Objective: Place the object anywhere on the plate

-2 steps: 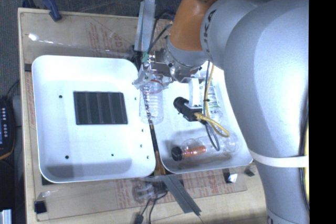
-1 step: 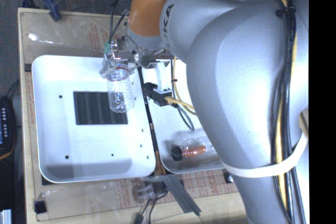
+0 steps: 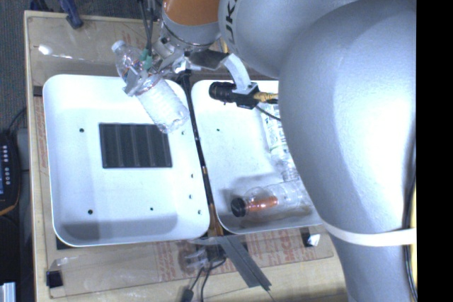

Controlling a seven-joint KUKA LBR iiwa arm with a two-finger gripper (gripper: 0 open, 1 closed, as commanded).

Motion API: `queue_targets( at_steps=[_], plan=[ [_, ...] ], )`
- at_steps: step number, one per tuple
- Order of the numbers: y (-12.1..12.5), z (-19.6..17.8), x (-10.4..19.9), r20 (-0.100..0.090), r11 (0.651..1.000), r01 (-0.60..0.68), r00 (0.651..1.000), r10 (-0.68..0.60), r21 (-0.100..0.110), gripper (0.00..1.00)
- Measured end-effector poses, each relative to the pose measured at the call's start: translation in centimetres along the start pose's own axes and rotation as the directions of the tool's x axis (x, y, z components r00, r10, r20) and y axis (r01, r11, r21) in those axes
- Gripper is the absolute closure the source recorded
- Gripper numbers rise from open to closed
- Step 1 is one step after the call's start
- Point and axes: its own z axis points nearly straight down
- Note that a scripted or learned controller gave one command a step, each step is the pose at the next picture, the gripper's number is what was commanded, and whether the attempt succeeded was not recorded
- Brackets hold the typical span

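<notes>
plastic, clear and crinkled, is what i see at the tool (image 3: 145,66): a transparent bottle (image 3: 157,97), roughly cylindrical, hangs tilted from it, neck up-left and body slanting down-right, above the upper right corner of the left bin (image 3: 71,152). the tool's parts seem closed on the bottle's narrow upper end, though glare on the plastic blurs the exact contact. the left bin is a smooth, shallow white tray with rounded corners, and on its floor lies a dark ribbed rectangular plate (image 3: 136,145), well below the bottle and apart from it. the right bin (image 3: 226,152) is of the same white moulded form; near its lower edge lies a clear bottle with a dark cap and reddish contents (image 3: 262,203), on its side, and a further clear, glinting item (image 3: 277,141) lies along its right side, partly under the arm (image 3: 333,81). the arm is matt grey with a glossy orange band. the worktop (image 3: 42,39) looks like pale board under a transparent sheet.
</notes>
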Motion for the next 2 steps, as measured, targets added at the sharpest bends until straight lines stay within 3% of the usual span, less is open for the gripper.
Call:
queue_targets(
  at_steps=[1, 2],
  plan=[
    [0.1, -1.0, 0.1, 0.0, 1.0, 0.005, 1.0, -0.005, 0.001, 1.0],
    [-4.4, 1.5, 4.6, -0.002, 0.982, 0.187, 0.982, -0.187, 0.004, 1.0]
  ],
)
